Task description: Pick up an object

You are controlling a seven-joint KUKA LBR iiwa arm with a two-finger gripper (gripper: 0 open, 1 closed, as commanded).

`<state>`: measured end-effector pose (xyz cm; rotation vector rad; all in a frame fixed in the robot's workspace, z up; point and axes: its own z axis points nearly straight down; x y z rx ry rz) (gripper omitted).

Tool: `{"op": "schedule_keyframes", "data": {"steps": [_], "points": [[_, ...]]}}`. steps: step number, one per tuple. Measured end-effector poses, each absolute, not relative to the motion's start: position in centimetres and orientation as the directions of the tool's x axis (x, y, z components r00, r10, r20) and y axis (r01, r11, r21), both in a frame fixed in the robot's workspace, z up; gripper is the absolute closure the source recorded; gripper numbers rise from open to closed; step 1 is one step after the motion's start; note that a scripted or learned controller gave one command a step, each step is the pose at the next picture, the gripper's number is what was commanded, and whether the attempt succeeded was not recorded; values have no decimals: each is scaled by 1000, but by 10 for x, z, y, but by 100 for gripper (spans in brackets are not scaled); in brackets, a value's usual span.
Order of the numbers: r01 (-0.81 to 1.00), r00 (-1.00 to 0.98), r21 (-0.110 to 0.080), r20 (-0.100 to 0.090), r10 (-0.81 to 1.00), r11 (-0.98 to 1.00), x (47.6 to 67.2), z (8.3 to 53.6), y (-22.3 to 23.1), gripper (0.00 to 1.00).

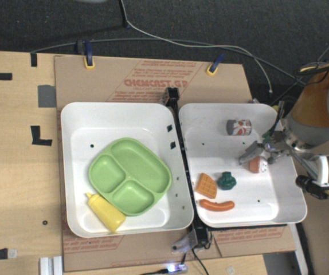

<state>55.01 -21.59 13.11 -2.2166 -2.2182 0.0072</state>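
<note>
Small rounded reddish object (255,165) sits under the metal hand (255,155), grip unclear.

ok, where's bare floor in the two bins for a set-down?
Right bin: free along the left wall above the waffle, and right of the sausage. Crowded around the claw and can. Left bin: the green plate and mustard bottle leave the top strip and left edge.
</note>
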Motion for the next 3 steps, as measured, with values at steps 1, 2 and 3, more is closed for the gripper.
{"op": "schedule_keyframes", "data": {"steps": [1,2,3], "points": [[1000,-2,1,-3,1000,2,550,83,-216,0],[1000,-2,5,-5,1000,2,552,97,-217,100],[1000,-1,3,-2,1000,1,560,154,-223,100]]}}
